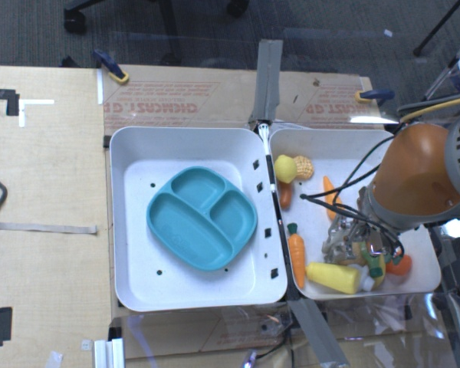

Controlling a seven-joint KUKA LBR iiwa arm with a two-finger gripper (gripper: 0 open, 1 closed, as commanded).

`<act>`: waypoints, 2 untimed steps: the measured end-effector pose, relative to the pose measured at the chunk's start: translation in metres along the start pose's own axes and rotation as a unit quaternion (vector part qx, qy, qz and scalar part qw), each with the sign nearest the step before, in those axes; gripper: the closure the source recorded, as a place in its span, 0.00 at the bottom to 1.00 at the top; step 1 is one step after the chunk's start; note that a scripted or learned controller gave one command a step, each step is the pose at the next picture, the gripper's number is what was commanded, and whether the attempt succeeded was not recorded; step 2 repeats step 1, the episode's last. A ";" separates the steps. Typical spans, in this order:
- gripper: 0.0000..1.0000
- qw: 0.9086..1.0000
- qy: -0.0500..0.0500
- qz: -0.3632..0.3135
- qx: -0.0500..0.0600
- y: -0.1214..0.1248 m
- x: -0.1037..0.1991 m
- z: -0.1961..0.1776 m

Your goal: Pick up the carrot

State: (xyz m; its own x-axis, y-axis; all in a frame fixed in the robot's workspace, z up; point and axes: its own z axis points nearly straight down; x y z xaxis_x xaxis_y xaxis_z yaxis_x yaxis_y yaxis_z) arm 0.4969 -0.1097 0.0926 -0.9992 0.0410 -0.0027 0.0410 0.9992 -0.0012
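Plainly orange carrot [297,257], green-topped, lying lengthwise, tool [351,245] state indiscernible.

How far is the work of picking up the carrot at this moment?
Done: the arm has reached into the right bin, and its pincer is low among the toy foods. In hand: nothing visibly gripped. Left: the carrot lies by the bin's left wall, beside the pincer, so grasping and lifting remain.
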 end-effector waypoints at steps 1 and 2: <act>1.00 0.978 0.000 0.207 0.000 0.018 -0.064 0.001; 1.00 0.978 0.000 0.207 0.000 0.018 -0.064 0.001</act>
